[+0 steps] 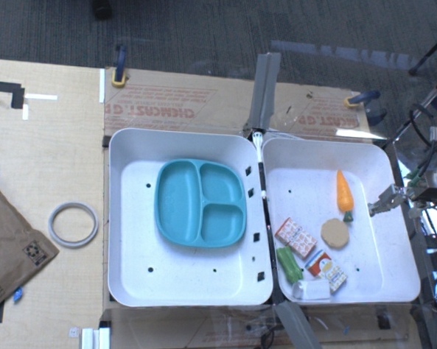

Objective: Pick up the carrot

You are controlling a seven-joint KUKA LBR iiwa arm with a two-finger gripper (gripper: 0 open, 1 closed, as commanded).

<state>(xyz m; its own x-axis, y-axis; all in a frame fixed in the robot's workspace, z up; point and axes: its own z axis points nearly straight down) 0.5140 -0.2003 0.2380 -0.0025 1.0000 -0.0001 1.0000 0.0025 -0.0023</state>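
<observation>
1. Currently I count two white bins on the tabletop (42, 159): a left bin (119, 223) and a right bin (390, 269).
2. One teal divided plate (200, 203), with three compartments, lies in the left bin.
3. One carrot (344, 191) lies in the right bin's far part, well apart from the fingers (383, 202) at the right rim; I cannot tell their spread.
4. Four more items share that bin: a round tan disc (335, 233), a patterned packet (296, 237), a green item (290, 266) and a small carton (327, 271).
5. Cardboard (186, 105) behind the bins shows mirrored lettering I cannot read reliably.
6. One tape ring (73, 223) sits left.
</observation>
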